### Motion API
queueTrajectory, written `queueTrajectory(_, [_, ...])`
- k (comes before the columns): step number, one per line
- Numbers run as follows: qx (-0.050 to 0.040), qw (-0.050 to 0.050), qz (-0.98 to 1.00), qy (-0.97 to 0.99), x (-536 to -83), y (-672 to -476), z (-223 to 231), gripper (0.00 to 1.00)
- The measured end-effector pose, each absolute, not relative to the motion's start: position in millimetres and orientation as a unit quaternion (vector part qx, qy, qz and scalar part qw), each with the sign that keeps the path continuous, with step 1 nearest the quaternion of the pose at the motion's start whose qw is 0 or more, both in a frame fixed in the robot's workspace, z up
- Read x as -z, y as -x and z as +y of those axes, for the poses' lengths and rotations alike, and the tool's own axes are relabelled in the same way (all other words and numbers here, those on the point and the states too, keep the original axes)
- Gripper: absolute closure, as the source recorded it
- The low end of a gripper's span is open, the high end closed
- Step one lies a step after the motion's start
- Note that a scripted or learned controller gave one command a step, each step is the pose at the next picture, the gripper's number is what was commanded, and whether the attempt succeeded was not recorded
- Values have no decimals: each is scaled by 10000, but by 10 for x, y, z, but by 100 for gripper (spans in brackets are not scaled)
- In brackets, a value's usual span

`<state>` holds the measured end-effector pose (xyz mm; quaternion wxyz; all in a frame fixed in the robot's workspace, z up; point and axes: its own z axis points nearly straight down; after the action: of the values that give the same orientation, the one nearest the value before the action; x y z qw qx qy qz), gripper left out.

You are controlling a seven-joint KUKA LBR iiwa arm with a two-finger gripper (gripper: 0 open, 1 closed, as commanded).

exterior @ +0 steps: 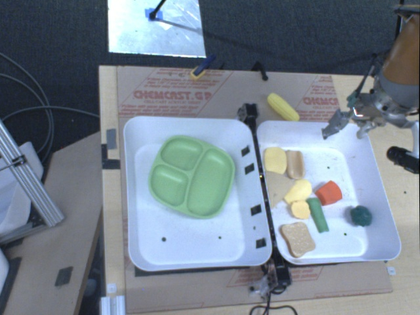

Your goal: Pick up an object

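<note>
Spread open and holding nothing, the claw (346, 125) hangs over the far right corner of the right bin (377, 176), its two grey fingers splayed apart above the bin's rim. The grey arm (401, 64) reaches in from the right, with the orange band above the wrist. In the right bin lie the toy foods: a pale yellow piece (275, 160) touching a hot dog bun (295, 164) near the far left, a yellow lump (298, 191) and a smaller yellow round (300, 209) just beside it toward the middle, a green stick (317, 215) leaning against them, and an orange-red block (329, 192) just right of that. A slice of toast (298, 239) sits at the near edge, and a dark teal ball (360, 215), perhaps a broccoli head though it is too blurred to say, lies well apart by the right wall. All of these are well apart from the claw. The left bin (141, 241) bears a green divided plate (192, 176). A yellow corn cob (283, 107) rests on the table (170, 90) just beyond the bins.
</note>
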<state>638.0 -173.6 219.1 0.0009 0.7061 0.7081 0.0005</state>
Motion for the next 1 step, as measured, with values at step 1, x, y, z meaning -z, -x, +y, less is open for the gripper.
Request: queueTrajectory(1, [29, -54, 7069, -7073, -1048, -5816, -1721, 0])
